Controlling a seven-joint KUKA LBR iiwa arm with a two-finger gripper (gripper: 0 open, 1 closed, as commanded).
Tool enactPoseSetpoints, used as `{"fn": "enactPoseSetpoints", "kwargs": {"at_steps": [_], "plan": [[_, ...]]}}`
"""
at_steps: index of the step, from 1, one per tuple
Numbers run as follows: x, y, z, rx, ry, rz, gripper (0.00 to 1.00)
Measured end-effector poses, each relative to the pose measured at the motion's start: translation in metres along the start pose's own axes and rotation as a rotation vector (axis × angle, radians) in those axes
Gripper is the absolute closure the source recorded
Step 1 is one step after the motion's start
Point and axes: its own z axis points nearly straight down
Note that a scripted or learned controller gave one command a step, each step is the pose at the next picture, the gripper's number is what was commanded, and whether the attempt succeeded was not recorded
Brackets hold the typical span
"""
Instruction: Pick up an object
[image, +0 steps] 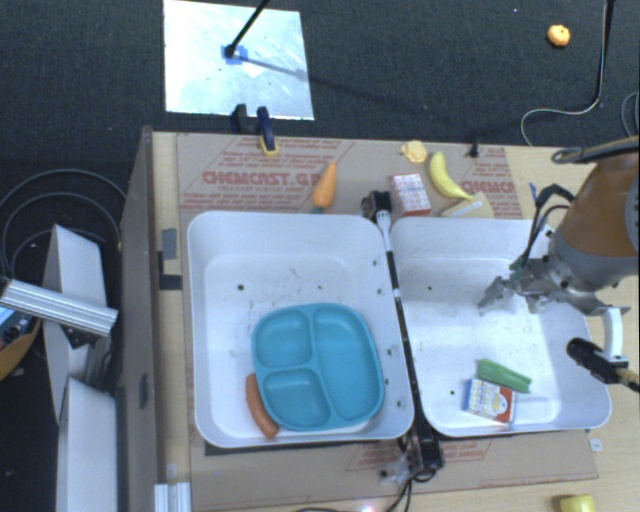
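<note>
With the gripper (512, 292) spread open and empty, the green block (503, 375) at five o'clock could be missed.

Bright even light, soft shadows; slightly blurred

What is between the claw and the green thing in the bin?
Nothing. In the camera view, only bare white floor of the right bin lies between the claw and the green thing.

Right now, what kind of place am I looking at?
Probably a robotics lab test bench: a robot arm reaches over two white bins holding toy items, such as a blue divided plate and a small carton, with loose cables around.
</note>
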Motion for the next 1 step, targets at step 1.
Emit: {"fn": "enactPoseSetpoints", "kwargs": {"at_steps": [1], "plan": [[0.0010, 0.0037, -0.0090, -0.005, -0.001, -0.003, 1.00]]}}
